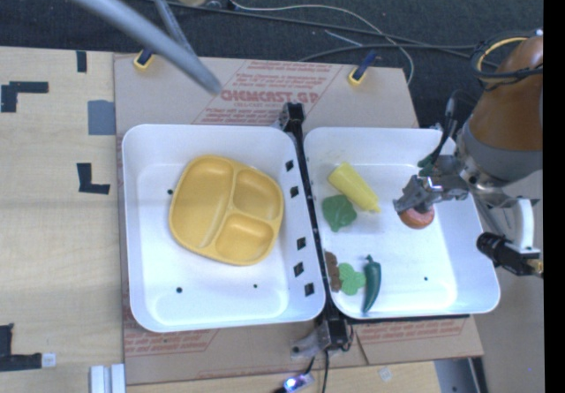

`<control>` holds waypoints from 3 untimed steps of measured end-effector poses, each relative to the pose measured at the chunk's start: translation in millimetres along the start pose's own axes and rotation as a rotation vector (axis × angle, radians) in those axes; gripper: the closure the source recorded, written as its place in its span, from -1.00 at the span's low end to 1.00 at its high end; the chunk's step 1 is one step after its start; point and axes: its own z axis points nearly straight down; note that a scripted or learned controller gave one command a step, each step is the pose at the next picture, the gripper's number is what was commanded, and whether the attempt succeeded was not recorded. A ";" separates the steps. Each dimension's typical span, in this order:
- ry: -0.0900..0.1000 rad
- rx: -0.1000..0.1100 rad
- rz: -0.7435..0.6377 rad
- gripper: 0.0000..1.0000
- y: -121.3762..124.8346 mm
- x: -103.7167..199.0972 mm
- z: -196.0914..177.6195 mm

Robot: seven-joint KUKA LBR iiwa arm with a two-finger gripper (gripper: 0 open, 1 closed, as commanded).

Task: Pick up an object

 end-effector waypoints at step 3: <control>0.003 0.005 -0.006 1.00 -7.8 166.2 -1.4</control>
